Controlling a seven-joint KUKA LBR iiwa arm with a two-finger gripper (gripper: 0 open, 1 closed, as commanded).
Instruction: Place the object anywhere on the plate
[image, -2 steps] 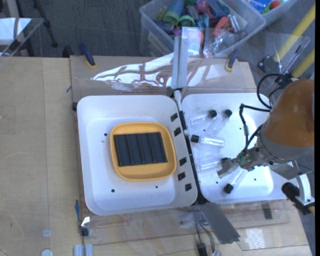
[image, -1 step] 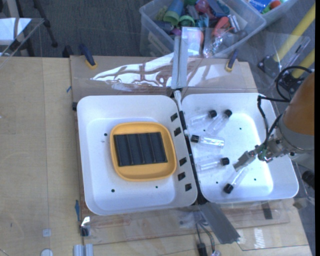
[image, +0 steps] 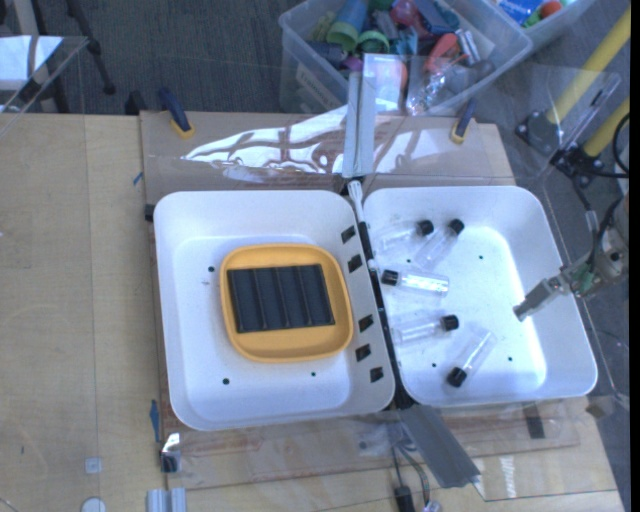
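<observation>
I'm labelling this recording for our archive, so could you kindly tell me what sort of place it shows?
Probably a robotics lab's pick-and-place test bench: two white bins fixed side by side on a wooden bench, clear vials in the right one, a yellow plate in the left, and a tub of assorted toys behind.

My two bins (image: 190, 300) are white. In the left one lies a yellow-orange plate (image: 286, 343) with a black, ribbed centre. The right bin (image: 560, 340) holds clear vials (image: 470, 358) with black caps. My pincer (image: 535, 299) looks grey, perhaps metallic; it is blurred. The bench (image: 60, 300) is pale wood. The far tub (image: 400, 40) is clear, full of mixed bright colours.
</observation>
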